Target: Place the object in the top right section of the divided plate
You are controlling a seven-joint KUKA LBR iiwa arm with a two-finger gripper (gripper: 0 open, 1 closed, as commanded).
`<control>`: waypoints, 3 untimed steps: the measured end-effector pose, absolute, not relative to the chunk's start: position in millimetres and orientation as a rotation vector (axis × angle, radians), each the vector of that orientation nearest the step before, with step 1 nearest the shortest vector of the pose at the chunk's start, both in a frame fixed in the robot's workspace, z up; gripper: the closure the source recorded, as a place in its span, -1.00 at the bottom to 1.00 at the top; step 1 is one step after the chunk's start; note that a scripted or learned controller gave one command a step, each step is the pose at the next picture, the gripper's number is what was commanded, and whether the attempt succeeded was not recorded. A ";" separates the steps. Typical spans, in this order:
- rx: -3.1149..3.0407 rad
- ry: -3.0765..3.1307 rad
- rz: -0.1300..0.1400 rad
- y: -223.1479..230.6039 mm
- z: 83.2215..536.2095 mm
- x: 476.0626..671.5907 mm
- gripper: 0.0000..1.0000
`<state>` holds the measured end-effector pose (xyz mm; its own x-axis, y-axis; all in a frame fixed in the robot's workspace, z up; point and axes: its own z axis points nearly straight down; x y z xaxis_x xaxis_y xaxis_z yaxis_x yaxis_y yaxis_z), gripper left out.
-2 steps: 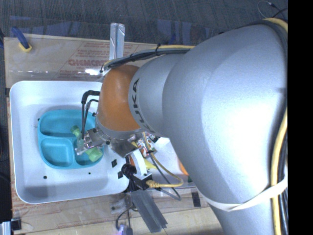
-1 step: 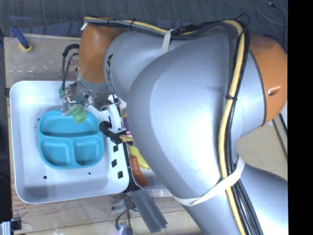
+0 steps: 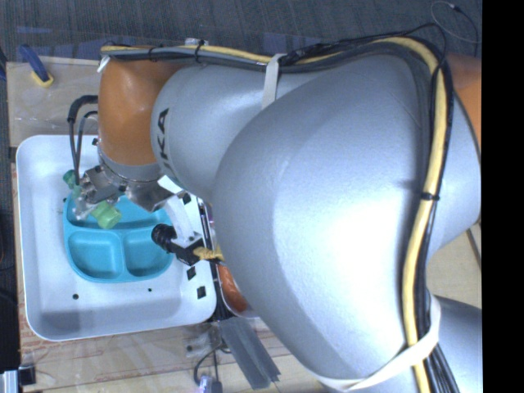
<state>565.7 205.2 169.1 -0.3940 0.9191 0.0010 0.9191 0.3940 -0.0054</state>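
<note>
arm (image 3: pixel 327 203) over bins | end effector (image 3: pixel 88 199) above blue divided plate (image 3: pixel 115 256) | green object (image 3: pixel 106 214)

the arm (image 3: pixel 327 211) hides the right bin and the blue plate's (image 3: pixel 110 252) upper part.

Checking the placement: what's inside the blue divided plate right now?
The two near sections of the blue divided plate look bare. A green object sits at its far section under the gripper; the arm covers the rest.

The divided plate (image 3: pixel 110 256) lies in the left bin (image 3: pixel 49 301) on the worktop (image 3: pixel 24 105), with the pincer (image 3: pixel 88 199) over the plate's upper sections and the arm (image 3: pixel 327 203) covering the right.
</note>
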 end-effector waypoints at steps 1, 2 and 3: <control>-1.503 -2.754 0.006 148.5 146.3 504.4 1.00; -1.718 -2.630 0.003 67.7 191.2 560.3 1.00; -1.660 -2.667 0.002 76.5 191.4 575.8 1.00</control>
<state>575.8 76.5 191.4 -0.4415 0.8972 -0.0003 0.8972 0.4415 -0.0012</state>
